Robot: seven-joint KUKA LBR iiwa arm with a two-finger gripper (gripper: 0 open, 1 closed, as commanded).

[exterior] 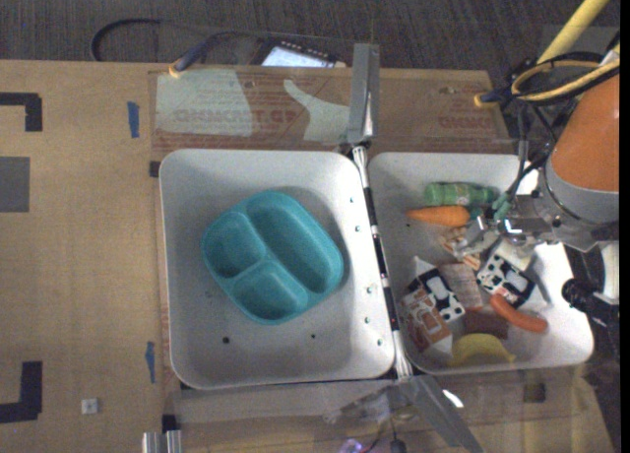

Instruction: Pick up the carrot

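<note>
Arm point(589, 151), grey with an orange band, nearest the lens, over the right bin point(569, 345). Carrot point(439, 215) lies near that bin's upper left, beside a green item point(461, 192). Gripper point(495, 227): state indiscernible. Best approach: descend centred across the carrot's width.

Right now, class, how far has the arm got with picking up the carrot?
Done: the arm has reached into the right bin, and its gripper sits near the carrot. In hand: nothing visibly; the carrot lies on the bin floor beside a green object. Left: grasp the carrot and lift it clear.
</note>
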